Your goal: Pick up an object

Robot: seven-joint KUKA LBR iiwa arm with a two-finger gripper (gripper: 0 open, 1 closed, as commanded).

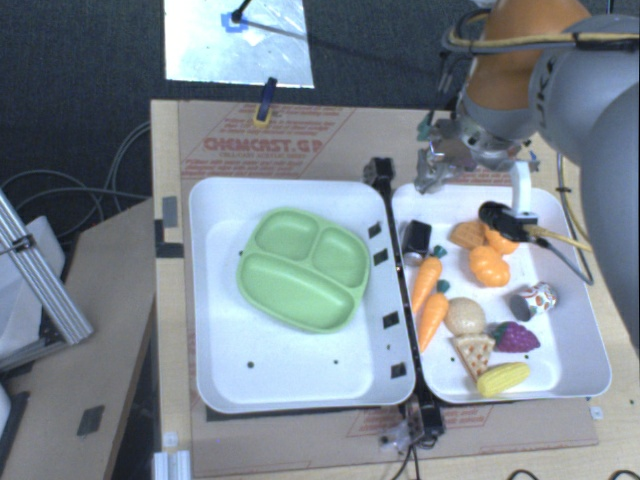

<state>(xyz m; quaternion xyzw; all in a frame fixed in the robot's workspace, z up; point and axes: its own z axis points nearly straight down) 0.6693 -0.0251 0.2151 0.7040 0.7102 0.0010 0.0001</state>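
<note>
My gripper (pixel 434 175) hangs over the back left corner of the right bin (pixel 585 343), above its rim, with nothing seen in it. Below it in that bin lie a small black block (pixel 415 236), two carrots (pixel 427 279) (pixel 433 318), an orange fruit (pixel 488 267), an orange piece (pixel 468 234), a beige round thing (pixel 465 315), a wedge-shaped slice (pixel 472 352), purple grapes (pixel 516 337), a yellow corn cob (pixel 503 377) and a small white and red object (pixel 537 299).
The left bin (pixel 215 368) holds a green divided plate (pixel 303 268). Both bins rest on a cardboard sheet (pixel 270 143). A blue and yellow tool (pixel 266 101) lies behind them, near a shiny square panel (pixel 238 28). A metal frame (pixel 35 273) stands at the left.
</note>
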